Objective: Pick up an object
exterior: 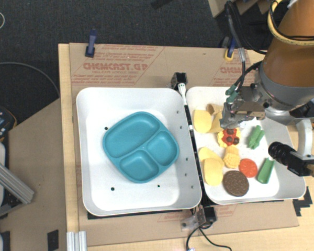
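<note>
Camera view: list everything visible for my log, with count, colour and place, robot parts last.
bins: 2, white, side by side on the bench
plate: 1, teal, three compartments, in the left bin
yellow pieces: about 5, yellow, left part of the right bin
green pieces: 2, green, right part of the right bin
brown disc: 1, brown, near edge of the right bin
red disc: 1, red-orange, beside the brown disc
clamps: 2, blue, far edge of the board
arm: 1, grey and orange, over the right bin
gripper: 1, low over a small red item
</note>
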Motion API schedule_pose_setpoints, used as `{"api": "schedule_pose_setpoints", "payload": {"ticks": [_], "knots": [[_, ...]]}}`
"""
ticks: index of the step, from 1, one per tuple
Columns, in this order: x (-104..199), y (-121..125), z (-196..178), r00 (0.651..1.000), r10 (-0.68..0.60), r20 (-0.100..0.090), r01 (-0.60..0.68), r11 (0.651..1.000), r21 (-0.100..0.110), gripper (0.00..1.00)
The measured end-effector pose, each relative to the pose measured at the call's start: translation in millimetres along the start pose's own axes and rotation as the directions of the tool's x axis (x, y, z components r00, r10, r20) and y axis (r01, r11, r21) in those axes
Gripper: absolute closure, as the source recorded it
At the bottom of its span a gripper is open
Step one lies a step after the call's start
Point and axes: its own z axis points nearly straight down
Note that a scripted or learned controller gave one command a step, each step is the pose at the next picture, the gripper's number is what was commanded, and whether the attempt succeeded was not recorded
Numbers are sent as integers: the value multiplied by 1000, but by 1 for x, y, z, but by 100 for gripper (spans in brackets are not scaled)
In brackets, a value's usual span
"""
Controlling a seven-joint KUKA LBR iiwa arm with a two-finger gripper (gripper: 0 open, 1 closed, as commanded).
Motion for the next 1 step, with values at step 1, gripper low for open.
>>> {"api": "schedule_pose_setpoints", "payload": {"ticks": [1], "knots": [[40, -2, 21, 1000, 4, 2, -4, 1000, 23, 100]]}}
